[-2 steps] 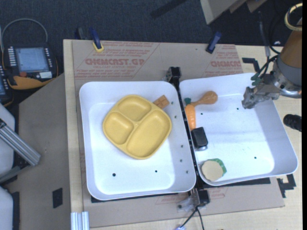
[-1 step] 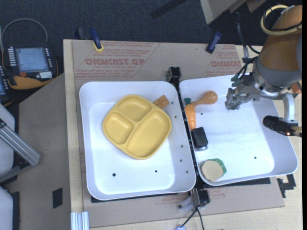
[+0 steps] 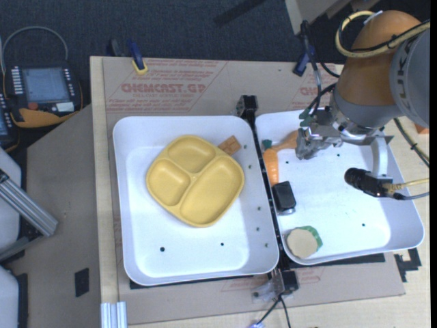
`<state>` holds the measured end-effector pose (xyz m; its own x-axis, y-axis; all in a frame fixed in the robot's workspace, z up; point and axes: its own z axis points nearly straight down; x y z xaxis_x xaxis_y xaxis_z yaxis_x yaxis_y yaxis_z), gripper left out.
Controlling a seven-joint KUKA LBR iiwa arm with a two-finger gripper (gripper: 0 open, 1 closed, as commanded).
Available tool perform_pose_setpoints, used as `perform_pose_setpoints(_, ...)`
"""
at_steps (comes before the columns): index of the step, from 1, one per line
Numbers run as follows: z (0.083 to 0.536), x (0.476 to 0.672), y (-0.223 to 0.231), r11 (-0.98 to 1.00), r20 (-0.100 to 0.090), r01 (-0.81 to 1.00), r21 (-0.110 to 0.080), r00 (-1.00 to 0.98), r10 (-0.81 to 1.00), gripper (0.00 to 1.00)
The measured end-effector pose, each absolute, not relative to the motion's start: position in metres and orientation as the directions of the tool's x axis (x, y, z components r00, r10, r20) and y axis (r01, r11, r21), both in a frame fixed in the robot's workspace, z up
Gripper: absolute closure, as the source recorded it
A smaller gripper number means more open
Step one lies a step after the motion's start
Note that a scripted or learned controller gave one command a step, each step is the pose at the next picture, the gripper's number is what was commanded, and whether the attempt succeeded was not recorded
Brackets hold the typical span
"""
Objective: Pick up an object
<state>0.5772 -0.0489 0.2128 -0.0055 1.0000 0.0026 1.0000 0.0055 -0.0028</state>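
Presumably the carrot (image 3: 272, 164) under the gripper (image 3: 308, 144) is light, stiff, smooth; grasp mid-length across its width; finger state: cannot tell.

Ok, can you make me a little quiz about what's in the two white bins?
1. True or false: the yellow divided plate lies in the left bin.
2. Which sits nearest the right bin's front-left corner? A) orange carrot B) black block C) round tan and green piece
3. Fill in: the gripper hovers over the ___ bin.

Key: 1 true; 2 C; 3 right.
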Motion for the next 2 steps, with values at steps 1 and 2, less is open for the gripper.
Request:
perform_pose_setpoints(1,0.206,0.578,0.002,0.006,0.002,1.0,-0.003,-0.006,1.0,1.0)
perform_pose_setpoints(2,0.204,0.573,0.058,0.006,0.003,1.0,-0.003,-0.006,1.0,1.0)
